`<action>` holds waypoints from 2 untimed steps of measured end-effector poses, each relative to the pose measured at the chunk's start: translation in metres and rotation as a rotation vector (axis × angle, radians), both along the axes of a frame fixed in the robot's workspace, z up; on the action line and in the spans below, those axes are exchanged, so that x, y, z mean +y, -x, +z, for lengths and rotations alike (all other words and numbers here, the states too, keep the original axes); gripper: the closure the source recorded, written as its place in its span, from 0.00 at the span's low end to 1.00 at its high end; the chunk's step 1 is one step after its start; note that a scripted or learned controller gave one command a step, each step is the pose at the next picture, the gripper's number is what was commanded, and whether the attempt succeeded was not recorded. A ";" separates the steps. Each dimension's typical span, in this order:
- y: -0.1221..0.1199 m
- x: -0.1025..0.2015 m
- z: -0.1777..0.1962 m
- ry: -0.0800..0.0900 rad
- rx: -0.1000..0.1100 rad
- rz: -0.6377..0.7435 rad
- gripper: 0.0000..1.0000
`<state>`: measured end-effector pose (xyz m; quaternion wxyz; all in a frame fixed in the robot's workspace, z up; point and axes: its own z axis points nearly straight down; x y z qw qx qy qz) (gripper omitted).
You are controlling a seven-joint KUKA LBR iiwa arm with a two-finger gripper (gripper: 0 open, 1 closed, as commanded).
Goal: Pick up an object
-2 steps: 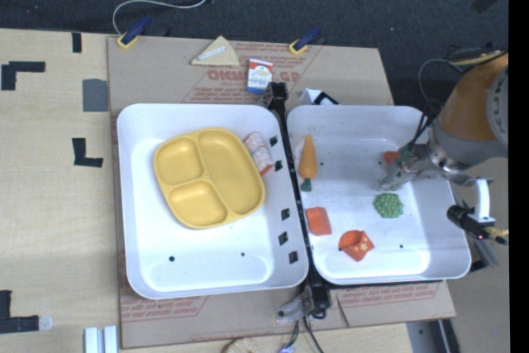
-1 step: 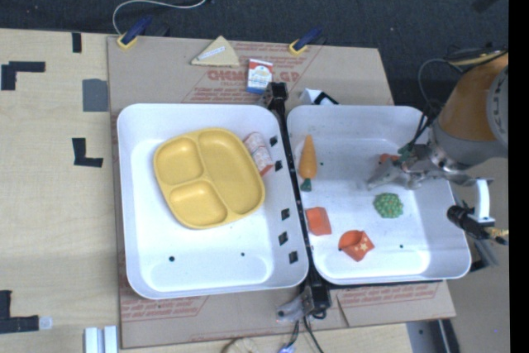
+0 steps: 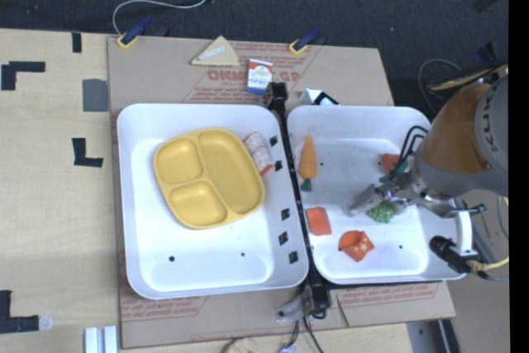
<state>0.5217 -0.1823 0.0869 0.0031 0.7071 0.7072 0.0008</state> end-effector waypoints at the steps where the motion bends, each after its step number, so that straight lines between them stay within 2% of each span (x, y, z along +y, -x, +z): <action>1: -0.094 0.014 0.000 -0.001 -0.002 0.002 0.00; 2: -0.025 -0.023 0.000 0.001 0.001 -0.001 0.00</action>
